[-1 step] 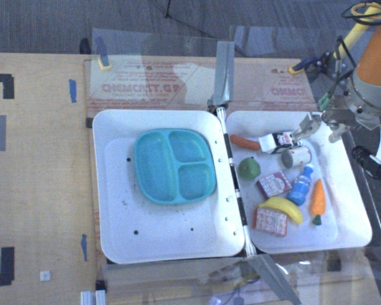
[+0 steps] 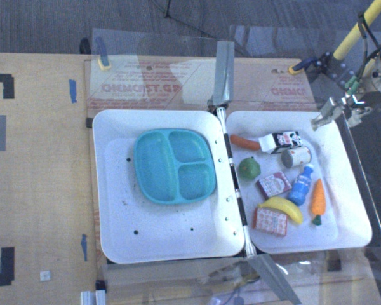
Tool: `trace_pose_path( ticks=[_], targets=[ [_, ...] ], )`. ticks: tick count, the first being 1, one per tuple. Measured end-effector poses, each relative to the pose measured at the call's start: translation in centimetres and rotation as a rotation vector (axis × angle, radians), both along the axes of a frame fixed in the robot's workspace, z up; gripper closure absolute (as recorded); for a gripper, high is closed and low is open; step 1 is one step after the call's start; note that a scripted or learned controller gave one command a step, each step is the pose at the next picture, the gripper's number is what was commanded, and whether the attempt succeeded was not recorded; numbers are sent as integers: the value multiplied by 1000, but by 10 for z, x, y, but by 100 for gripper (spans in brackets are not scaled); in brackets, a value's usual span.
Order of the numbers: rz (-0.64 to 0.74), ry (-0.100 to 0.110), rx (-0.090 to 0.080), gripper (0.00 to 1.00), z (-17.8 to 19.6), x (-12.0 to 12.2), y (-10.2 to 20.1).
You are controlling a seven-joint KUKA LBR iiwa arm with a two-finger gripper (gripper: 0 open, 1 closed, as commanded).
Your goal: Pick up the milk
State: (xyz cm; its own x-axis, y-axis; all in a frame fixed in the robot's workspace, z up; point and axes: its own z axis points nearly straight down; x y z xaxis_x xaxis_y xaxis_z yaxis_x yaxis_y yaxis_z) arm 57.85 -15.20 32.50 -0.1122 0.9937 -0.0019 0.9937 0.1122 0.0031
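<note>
The milk (image 2: pixel 281 141) is a small carton with black and white cow patches and a white top. It lies on its side near the back of the right bin (image 2: pixel 352 224). My gripper (image 2: pixel 331 111) hangs over the back right corner of that bin, to the right of the milk and a little behind it, well apart from it. Nothing shows between it and the carton but bare bin floor.
Around the milk lie an orange sausage (image 2: pixel 244 142), a grey can (image 2: pixel 295 157), a green fruit (image 2: pixel 249 168), a blue bottle (image 2: pixel 301 185), a carrot (image 2: pixel 317 199), a banana (image 2: pixel 282 208) and two red boxes (image 2: pixel 274 184). A blue divided plate (image 2: pixel 176 165) sits in the left bin (image 2: pixel 114 234).
</note>
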Motion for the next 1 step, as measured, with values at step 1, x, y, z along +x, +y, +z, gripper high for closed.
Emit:
trace_pose_path(
  ticks=[1],
  targets=[
    [164,2,1,0,-132,32,16]
  ],
)
